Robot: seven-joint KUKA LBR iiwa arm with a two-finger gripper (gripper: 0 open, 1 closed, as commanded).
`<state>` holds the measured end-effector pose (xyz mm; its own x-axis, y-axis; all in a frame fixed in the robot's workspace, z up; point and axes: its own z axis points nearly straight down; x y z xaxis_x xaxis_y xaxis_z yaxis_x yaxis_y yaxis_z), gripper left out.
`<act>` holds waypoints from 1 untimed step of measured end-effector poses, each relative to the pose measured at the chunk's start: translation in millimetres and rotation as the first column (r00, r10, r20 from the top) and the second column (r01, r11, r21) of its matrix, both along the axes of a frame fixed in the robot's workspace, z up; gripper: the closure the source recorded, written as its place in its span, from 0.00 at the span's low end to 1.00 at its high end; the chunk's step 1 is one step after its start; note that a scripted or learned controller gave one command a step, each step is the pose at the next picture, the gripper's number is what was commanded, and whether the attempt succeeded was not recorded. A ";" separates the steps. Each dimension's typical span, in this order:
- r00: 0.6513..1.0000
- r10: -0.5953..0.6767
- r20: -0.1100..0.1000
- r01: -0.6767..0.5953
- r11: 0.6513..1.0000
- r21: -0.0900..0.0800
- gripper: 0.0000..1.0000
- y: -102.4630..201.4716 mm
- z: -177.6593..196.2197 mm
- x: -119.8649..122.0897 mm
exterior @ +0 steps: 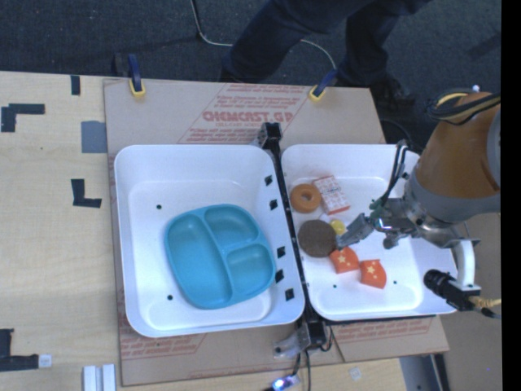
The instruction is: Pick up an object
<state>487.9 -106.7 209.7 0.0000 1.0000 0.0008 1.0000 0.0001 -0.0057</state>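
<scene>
Leftward, blue tray point(220, 253) fills one bin point(130, 218); food crowds the other bin point(407, 304)

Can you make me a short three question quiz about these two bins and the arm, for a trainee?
1. True or false: the blue divided tray lies in the right bin.
2. Which item lies nearest the divider between the bins: (a) the brown disc, (b) the orange cube, (c) the red-and-white packet?
3. Fill in: the doughnut lies beside the ____ packet.

Key
1. False. The tray lies in the left bin; the small items lie in the right one, where the gripper hangs over them.
2. (a), the brown disc.
3. Red-and-white.
</scene>
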 end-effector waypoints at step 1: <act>1.000 0.000 0.001 0.000 1.000 0.000 0.00 0.6 -42.6 -0.2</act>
